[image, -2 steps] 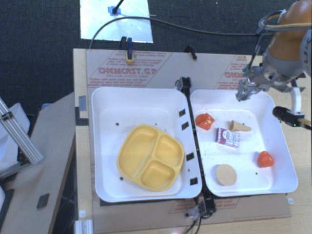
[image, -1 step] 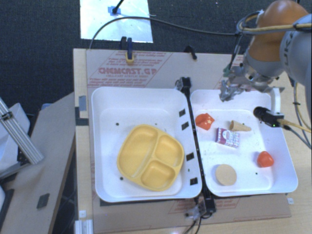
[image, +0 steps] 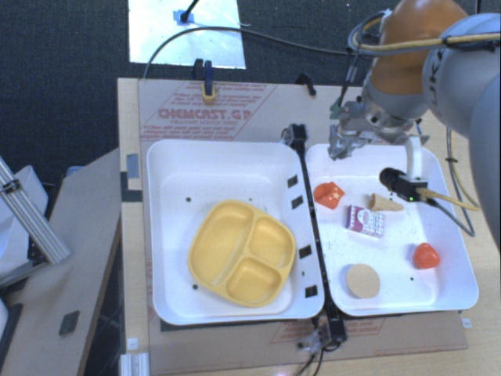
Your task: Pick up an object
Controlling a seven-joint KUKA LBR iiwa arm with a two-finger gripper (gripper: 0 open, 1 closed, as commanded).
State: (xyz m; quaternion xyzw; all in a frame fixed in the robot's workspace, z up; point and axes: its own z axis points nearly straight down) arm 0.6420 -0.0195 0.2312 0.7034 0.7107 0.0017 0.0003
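Note:
My gripper (image: 344,146) hangs over the far left corner of the right bin (image: 450,288), above its floor and apart from every object. A red crumpled piece (image: 329,195) lies just below it, near the divider. A small pink and white box (image: 365,221) lies mid-bin, with a tan cone (image: 385,203) beside it. A red-orange ball (image: 425,255) sits at the right and a tan round disc (image: 362,280) near the front. Nothing hangs from the gripper.
The left bin (image: 168,210) holds a yellow compartment tray (image: 243,252). A black clip divider (image: 301,202) runs between the bins. A black fitting with cable (image: 395,182) lies over the right bin's far side. The arm's grey body and orange band (image: 415,30) loom at upper right.

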